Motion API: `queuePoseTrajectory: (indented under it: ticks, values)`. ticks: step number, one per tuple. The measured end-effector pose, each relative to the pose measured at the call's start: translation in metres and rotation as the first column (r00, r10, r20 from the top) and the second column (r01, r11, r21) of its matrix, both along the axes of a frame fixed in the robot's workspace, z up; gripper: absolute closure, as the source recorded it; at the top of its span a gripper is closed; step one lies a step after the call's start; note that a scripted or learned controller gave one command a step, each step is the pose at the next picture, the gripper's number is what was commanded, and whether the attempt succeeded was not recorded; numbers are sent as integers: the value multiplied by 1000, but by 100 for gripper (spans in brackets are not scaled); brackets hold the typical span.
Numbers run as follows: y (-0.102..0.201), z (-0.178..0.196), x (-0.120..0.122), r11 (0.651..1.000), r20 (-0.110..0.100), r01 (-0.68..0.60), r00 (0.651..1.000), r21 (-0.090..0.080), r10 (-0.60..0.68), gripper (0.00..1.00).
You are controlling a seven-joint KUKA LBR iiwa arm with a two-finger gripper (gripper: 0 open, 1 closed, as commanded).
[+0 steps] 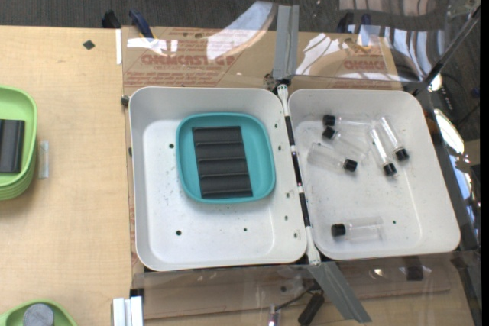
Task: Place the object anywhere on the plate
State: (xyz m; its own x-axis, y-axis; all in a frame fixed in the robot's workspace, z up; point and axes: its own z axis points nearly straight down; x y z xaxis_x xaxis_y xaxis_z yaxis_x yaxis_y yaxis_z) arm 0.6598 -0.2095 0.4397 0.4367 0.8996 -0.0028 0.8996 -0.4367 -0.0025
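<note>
A teal square plate (262, 163) lies in the left white bin (153, 187), and a dark ribbed block (221, 160) rests flat on its middle. In the right white bin (428, 233) lie several clear vials with black caps: one near the front (356, 229), one at mid-left (333, 159), two at the right (388, 137), and another at the back (340, 120). They are scattered and lie on their sides.
A green tray (23, 114) holding a dark block sits at the left edge of the wooden bench. A green-rimmed container (34, 314) is at the bottom left corner. Clear plastic sheets stand behind and to the right of the bins.
</note>
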Motion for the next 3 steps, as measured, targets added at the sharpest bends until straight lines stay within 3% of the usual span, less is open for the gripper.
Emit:
queuePoseTrajectory:
  ticks: [3]
  values:
    - [-4, 0, 0, 964, -1, 265, 964, 1, -265, 0]
